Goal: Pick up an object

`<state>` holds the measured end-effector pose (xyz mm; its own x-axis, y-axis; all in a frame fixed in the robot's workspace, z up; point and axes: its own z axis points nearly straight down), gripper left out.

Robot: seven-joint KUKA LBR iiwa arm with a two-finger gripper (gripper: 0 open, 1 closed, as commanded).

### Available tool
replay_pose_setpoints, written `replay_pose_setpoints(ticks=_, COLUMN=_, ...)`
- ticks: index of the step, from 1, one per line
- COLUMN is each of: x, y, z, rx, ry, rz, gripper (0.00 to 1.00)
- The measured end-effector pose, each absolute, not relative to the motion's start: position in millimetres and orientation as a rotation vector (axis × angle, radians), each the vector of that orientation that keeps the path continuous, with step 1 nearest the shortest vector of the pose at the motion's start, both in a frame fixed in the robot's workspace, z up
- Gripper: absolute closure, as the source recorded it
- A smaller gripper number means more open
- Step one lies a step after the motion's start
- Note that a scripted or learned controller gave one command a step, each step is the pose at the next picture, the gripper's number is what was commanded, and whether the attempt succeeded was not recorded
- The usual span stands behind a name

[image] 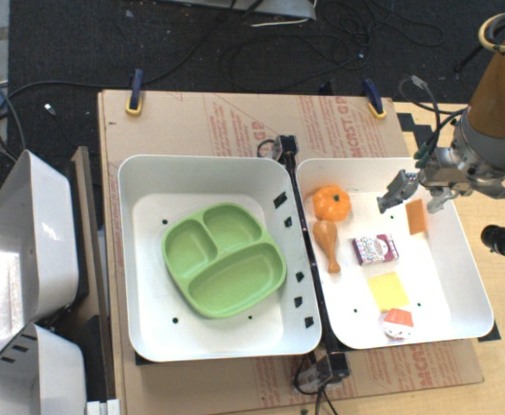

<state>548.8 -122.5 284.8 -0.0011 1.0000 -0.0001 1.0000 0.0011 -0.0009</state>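
1. The left shallow white plastic bin [140,232] sits well to the left of the gripper and holds a light green three-compartment plastic tray [225,258], lying flat and turned at a slant.
2. The right shallow white plastic bin [469,266] touches the left one along a dark centre seam; the gripper hangs over its upper right part.
3. A small round orange plastic pumpkin [331,203] lies left of the gripper, near the bin's upper left corner.
4. A tan plastic chicken drumstick [327,242] lies just below the pumpkin, left of and below the gripper; whether the two touch is hard to tell.
5. A small white and purple box [375,249] lies below the gripper, its print too small to read.
6. A flat yellow square [389,290] lies below the box, with a small red and white item [398,322] further down; its shape is unclear.
7. The two-finger gripper [419,194] has dark fingers spread apart, nothing between them.
8. A flat orange rectangular piece [417,218] lies just beneath the gripper, its top partly hidden by the fingers.
9. The grey arm with the orange band [499,93] is cut off at the right edge.
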Motion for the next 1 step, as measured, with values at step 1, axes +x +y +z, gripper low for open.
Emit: replay_pose_setpoints(ticks=1, x=574.2, y=-185.6, z=187.0, rx=-2.225, ry=-2.214, rz=0.008, gripper=0.0)
